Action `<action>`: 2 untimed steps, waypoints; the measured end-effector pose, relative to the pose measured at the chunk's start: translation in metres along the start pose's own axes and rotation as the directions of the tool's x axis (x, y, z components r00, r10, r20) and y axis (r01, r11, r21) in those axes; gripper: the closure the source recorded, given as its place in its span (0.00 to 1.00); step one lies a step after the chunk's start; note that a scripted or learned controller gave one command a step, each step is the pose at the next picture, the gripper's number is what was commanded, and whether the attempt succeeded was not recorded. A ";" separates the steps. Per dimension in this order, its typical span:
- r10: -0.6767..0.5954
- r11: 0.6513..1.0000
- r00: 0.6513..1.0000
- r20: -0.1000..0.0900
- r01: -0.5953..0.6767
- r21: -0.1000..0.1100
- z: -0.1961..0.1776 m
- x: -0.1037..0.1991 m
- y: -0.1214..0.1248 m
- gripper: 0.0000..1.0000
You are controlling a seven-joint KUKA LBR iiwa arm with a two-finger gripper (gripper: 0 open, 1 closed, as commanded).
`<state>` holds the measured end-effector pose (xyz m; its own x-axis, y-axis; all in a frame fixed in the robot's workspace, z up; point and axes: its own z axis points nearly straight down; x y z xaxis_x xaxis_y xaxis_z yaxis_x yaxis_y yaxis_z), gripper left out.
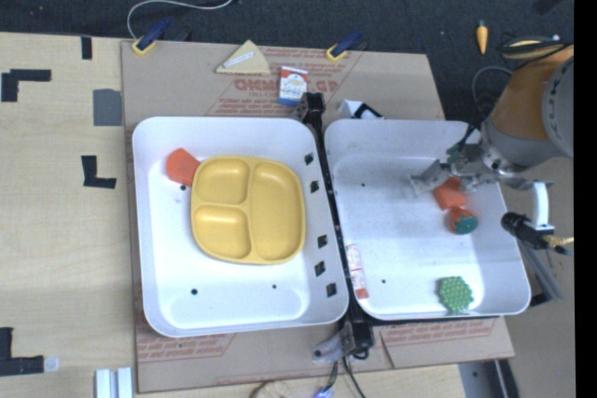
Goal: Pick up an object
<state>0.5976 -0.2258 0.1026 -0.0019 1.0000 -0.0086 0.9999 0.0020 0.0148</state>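
- A small orange-red block lies in the right white bin, in its upper right part, just under the arm's wrist. It looks blocky and matte, with a paler orange upper face; its exact shape is too small to make out.
- Touching its lower right edge is a small round object with a teal-green top and an orange-red base. Whether the two are joined or merely lie against each other cannot be told.
- The two-finger gripper sits directly above the orange-red block, its grey metal parts spreading to the left and right over the bin floor. Whether the claw is apart, together or clamped on anything cannot be told.
- The grey arm with its orange band comes in over the bin's right rim.
- A green knobbly ball rests near the lower right corner of the same bin, well apart from the block.
- The left white bin holds a yellow plastic plate with three compartments at its middle.
- An orange-red wedge-shaped piece lies just beside the plate's upper left edge.
- Both bins stand on a brown cardboard sheet, which also bears a small red-and-white carton and a tan triangular piece above the bins.
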 end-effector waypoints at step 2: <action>0.000 1.000 1.000 -0.001 0.000 0.000 0.002 0.005 -0.010 0.00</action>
<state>0.5877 -0.2210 0.1004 -0.0017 1.0000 -0.0075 0.9999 0.0018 0.0143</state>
